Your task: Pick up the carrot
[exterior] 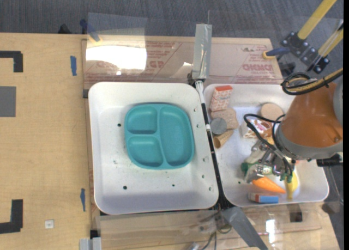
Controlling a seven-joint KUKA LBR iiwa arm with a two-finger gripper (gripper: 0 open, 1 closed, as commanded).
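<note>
The orange carrot (269, 184) lies near the front of the right bin (311, 186), pointing right. My gripper (265, 167) hangs directly over it, its metal fingers reaching down to the carrot's left end. The arm with its orange band (312, 119) covers the bin's right side. Whether the fingers close on the carrot is not clear from here.
The left bin (103, 134) holds a teal divided plate (160, 135). The right bin also holds a small carton (221, 98), a grey round lid (218, 126), a tan round piece (271, 111), a yellow item (290, 184) and an orange-and-blue tube (263, 198) at the front.
</note>
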